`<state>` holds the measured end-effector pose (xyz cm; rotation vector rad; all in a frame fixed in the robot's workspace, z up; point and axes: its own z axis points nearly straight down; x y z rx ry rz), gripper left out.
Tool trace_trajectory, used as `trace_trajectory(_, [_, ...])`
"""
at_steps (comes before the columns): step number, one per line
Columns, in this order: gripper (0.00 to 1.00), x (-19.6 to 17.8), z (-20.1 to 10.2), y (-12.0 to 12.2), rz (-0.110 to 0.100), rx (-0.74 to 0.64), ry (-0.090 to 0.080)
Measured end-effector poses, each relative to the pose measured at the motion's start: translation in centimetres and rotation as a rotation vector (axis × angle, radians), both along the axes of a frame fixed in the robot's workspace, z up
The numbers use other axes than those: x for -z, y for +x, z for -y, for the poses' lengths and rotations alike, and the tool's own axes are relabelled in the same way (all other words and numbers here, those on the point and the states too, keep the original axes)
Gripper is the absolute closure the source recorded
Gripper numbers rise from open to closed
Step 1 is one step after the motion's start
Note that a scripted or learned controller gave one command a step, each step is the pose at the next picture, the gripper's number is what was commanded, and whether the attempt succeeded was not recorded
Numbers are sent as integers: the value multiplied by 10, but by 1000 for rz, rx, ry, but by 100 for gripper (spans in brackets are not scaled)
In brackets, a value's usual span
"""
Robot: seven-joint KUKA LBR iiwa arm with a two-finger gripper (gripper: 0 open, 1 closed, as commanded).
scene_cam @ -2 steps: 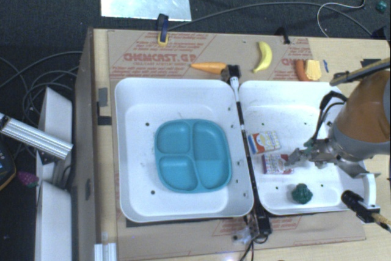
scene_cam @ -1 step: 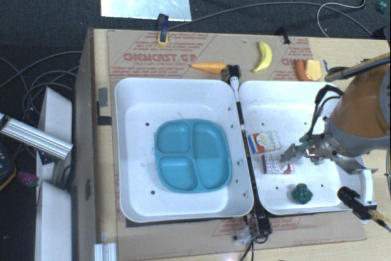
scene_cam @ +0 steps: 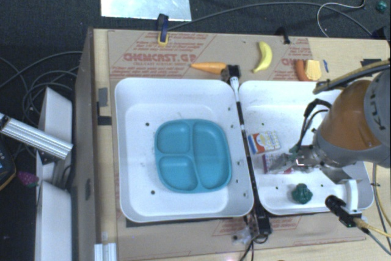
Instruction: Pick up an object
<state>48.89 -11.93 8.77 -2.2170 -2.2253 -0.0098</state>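
In the right bin (scene_cam: 342,101) lie a small white packet with red and blue print (scene_cam: 264,142), a dark red and purple packet (scene_cam: 269,163) just below it, and a green lumpy object (scene_cam: 300,194) near the front wall. My gripper (scene_cam: 287,161) reaches in from the right and hangs low over the right end of the dark packet. The grey arm with its orange band (scene_cam: 342,122) covers the right part of that bin. Whether the gripper touches the packet is unclear.
A blue divided plate (scene_cam: 193,153) lies in the left bin (scene_cam: 137,101). On the cardboard behind the bins rest a carrot (scene_cam: 208,67), a banana (scene_cam: 263,57) and an orange-yellow piece (scene_cam: 308,69). A black divider rail (scene_cam: 242,131) runs between the bins.
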Motion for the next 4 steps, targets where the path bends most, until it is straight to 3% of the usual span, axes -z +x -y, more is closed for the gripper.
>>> trace_trajectory(1, [0,-2,38,75,10,0,-8])
trace_trajectory(2, [0,-83,-5,125,1,-2,-5])
trace_trajectory(3, [0,-2,-14,137,4,-3,-4])
trace_trajectory(4, [0,1,-32,181,1,-2,-6])
